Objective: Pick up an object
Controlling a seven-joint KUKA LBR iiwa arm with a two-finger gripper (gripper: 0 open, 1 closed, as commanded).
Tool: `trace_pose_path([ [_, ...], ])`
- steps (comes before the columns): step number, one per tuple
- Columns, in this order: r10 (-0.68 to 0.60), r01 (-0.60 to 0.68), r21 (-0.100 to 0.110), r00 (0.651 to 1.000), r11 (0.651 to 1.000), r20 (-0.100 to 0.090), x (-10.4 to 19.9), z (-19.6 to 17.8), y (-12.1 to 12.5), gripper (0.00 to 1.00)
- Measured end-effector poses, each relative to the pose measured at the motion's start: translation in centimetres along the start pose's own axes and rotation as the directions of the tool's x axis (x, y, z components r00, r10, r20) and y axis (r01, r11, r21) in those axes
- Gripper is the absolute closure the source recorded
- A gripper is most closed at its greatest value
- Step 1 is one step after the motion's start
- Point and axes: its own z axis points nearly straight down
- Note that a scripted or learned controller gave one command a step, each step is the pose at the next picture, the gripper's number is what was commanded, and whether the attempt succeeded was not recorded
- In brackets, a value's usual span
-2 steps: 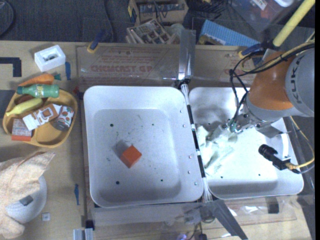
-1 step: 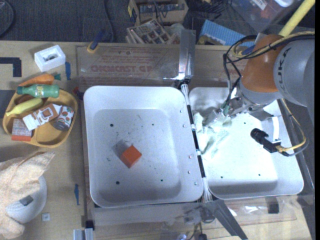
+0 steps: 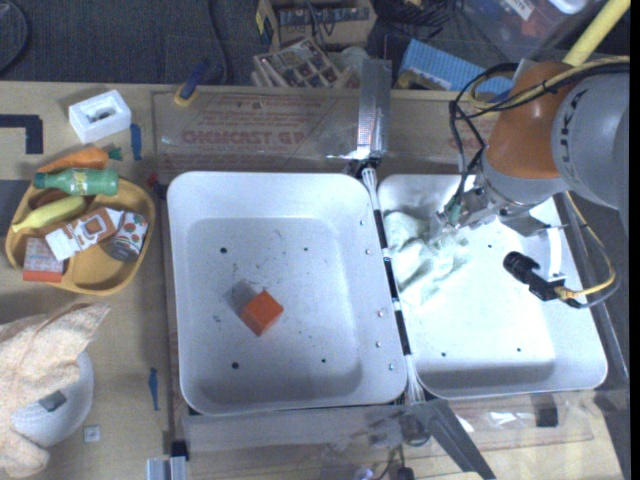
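Cloth (image 3: 425, 258), pale and crumpled, lies at the left side of my right bin (image 3: 500, 368), under my gripper (image 3: 452, 215). It looks light, soft and floppy; I'd pinch a raised fold. Whether my jaws are apart, I cannot tell.

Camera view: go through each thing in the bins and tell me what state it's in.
orange block: lying loose on the left bin floor, untouched
white crumpled cloth: bunched at the right bin's left side
gripper: low over the cloth
left bin: holds the block
right bin: holds the cloth
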Motion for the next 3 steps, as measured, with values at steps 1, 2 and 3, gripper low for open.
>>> trace_pose_path([
  [1,0.001,-0.001,0.000,1.000,1.000,0.001,-0.1,0.0,0.0,0.00],
  [2,-0.017,0.017,0.012,1.000,1.000,-0.003,-0.8,1.4,2.1,0.00],
  [3,-0.017,0.017,0.004,1.000,1.000,-0.001,-0.8,0.2,2.3,1.00],
])
